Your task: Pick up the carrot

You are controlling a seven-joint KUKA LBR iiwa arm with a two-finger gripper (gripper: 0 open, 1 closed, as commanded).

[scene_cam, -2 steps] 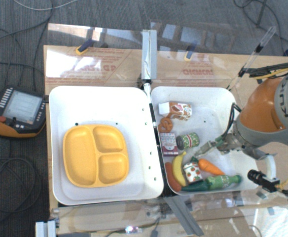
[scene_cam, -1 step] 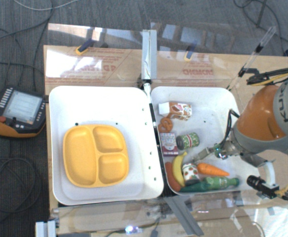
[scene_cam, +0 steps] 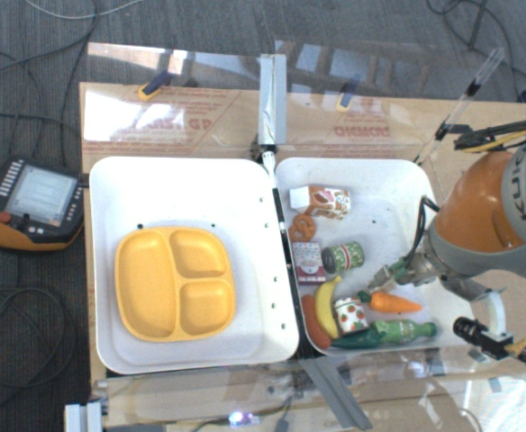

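Two white bins sit side by side on the bench. The left bin [scene_cam: 110, 205] holds a yellow divided plate [scene_cam: 175, 283]. The right bin [scene_cam: 398, 183] holds a crowd of small things in its near half. The grey and orange arm [scene_cam: 484, 219] reaches in from the right over that bin's right edge, bent down toward the clutter.

A yellow banana [scene_cam: 325, 306] lies near the bin's left wall, with a green bottle [scene_cam: 391, 333] stretched along the front wall and a small printed carton [scene_cam: 349, 315] between them. Farther back are a green can [scene_cam: 343, 257], a red packet [scene_cam: 307, 261], a pretzel [scene_cam: 303, 228] and a box [scene_cam: 324, 201].

The carrot [scene_cam: 393, 303] lies flat, tip pointing right, just above the bottle and beside the carton. The gripper [scene_cam: 391, 275] hangs just above the carrot's leafy end; whether its jaws are spread or closed cannot be made out.
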